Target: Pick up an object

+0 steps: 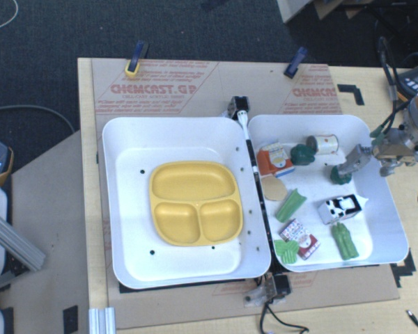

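Objects for the pick all sit in the right bin: orange-and-white carton at upper left, dark green round piece just beside it, white cylinder next to that. Tan disc below the carton, green block under it. Black-and-white cow-print item mid-bin, green ridged piece below it, red-and-white packet on a light green leaf shape at the bottom left. Claw is low over the bin's upper right, right at a small teal object; can't tell if it's open, closed, or gripping. Left bin holds a yellow three-compartment plate, centred. Both bins on the cardboard-covered table.
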{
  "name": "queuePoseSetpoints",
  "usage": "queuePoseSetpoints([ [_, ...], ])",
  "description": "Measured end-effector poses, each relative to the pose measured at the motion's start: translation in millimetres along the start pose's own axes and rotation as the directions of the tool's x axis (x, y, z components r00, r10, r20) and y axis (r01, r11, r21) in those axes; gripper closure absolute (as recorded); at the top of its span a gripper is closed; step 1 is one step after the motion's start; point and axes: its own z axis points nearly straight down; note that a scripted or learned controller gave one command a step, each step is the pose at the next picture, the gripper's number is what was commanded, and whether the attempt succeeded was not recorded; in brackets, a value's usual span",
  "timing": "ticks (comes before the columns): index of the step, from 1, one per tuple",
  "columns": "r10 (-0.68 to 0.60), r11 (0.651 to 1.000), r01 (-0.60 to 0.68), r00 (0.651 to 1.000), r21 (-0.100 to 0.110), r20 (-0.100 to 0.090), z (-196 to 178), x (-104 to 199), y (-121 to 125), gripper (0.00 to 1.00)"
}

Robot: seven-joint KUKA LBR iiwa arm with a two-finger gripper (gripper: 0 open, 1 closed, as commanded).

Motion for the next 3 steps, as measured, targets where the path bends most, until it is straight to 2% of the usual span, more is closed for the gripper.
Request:
queuePoseSetpoints([
  [1, -0.003, 1.0, 0.003, 1.0, -0.012, 0.003, -6, 0, 2, 0.0],
  [3, -0.002, 1.0, 0.002, 1.0, -0.004, 0.0, 96, -7, -11, 0.0],
])
